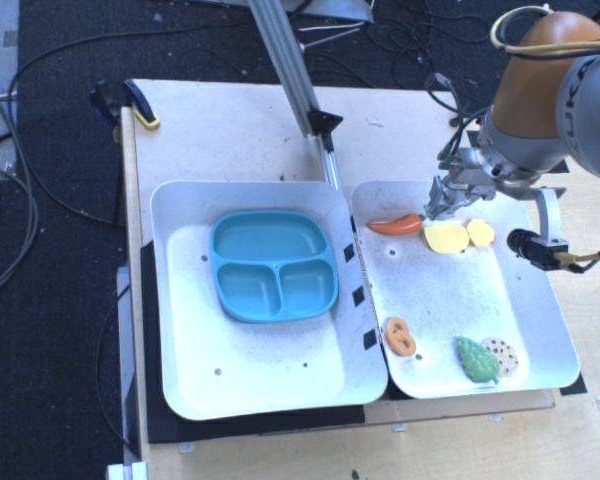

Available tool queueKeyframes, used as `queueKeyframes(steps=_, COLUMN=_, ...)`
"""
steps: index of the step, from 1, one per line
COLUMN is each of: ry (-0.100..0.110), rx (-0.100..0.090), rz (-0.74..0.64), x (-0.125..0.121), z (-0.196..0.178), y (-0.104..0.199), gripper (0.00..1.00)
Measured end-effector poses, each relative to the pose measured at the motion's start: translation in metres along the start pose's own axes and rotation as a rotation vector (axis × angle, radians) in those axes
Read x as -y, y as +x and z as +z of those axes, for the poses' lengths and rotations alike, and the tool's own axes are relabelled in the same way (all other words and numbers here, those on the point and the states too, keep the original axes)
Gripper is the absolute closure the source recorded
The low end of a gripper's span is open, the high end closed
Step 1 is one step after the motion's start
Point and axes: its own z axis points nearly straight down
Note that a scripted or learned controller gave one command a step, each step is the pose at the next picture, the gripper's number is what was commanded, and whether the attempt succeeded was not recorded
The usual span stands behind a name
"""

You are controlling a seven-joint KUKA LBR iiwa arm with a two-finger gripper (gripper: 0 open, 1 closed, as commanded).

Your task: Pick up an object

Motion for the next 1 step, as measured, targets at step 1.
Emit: queueKeyframes(steps=1, ry=0.001, rx=0.0, rz=0.0, x=-0.0008, z=-0.0287, y=0.0, gripper=1.0)
